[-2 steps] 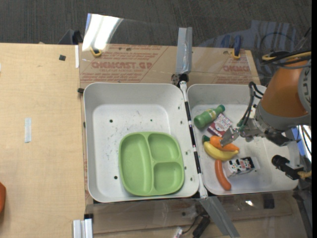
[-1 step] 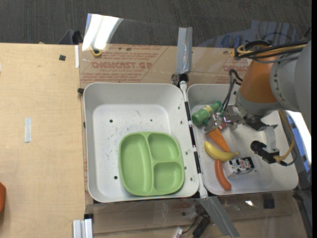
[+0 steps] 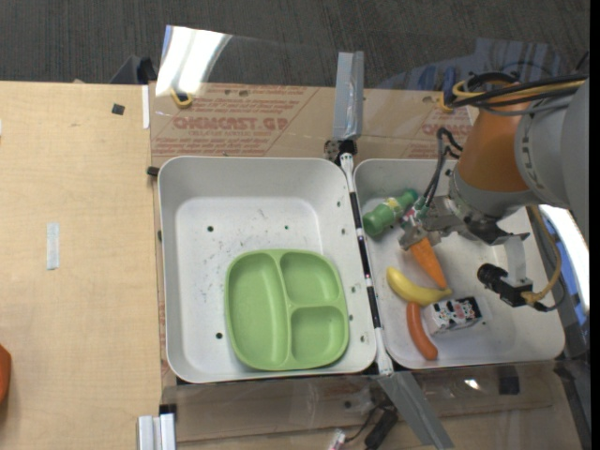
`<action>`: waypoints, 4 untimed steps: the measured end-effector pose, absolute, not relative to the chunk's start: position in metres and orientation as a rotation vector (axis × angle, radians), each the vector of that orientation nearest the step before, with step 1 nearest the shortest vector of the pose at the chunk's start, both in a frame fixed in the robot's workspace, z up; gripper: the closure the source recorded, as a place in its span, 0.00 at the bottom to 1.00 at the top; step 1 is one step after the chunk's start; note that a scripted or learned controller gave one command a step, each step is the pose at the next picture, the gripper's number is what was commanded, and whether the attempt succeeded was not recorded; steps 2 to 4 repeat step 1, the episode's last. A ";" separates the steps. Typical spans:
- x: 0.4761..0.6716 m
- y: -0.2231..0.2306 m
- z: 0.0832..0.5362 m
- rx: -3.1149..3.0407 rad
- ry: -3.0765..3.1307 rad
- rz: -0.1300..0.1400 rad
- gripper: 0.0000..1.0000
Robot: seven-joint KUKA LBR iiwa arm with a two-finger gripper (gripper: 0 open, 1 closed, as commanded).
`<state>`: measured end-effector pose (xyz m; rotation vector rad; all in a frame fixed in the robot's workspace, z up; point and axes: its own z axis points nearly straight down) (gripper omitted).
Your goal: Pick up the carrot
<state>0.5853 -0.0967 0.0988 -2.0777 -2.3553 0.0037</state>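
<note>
hand point(image 3: 418, 235) low in right bin point(image 3: 525, 345), at carrot's upper end, grip state couldn't tell | carrot point(image 3: 429, 262) lay in right bin between green bottle point(image 3: 387, 213) and banana point(image 3: 417, 289) | green divided plate point(image 3: 286, 309) sat in left bin point(image 3: 187, 251)

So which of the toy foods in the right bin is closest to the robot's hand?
The carrot. Its top end sits right at the hand, while the yellow banana and the orange-red sausage lie farther down the bin. The green bottle lies off to the side.
</note>
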 end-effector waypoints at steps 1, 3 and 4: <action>0.659 -0.033 0.190 -2.404 -2.024 0.006 1.00; 0.659 -0.033 0.190 -2.404 -2.024 0.006 1.00; 0.659 -0.033 0.190 -2.404 -2.024 0.006 1.00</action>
